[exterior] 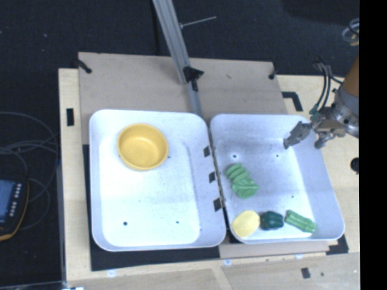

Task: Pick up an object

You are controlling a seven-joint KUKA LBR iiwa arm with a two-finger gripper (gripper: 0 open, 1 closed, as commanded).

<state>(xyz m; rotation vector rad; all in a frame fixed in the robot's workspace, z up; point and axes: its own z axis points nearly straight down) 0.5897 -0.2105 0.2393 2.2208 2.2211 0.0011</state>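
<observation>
Gripper [308,136] fingers spread apart, empty, above right bin [266,125]; green pepper [242,180] lies long axis running upper-left to lower-right.

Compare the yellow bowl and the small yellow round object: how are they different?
The yellow bowl sits alone in the left bin; the yellow round object lies in the right bin, touching a dark green piece. The bowl is larger, open and hollow; the round object looks solid. The bowl's yellow is deeper. Both are round.

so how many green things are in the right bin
3: a light green ridged piece mid-bin near the divider, a dark green piece at the front edge beside the yellow object, and a green piece at the front right corner.
</observation>
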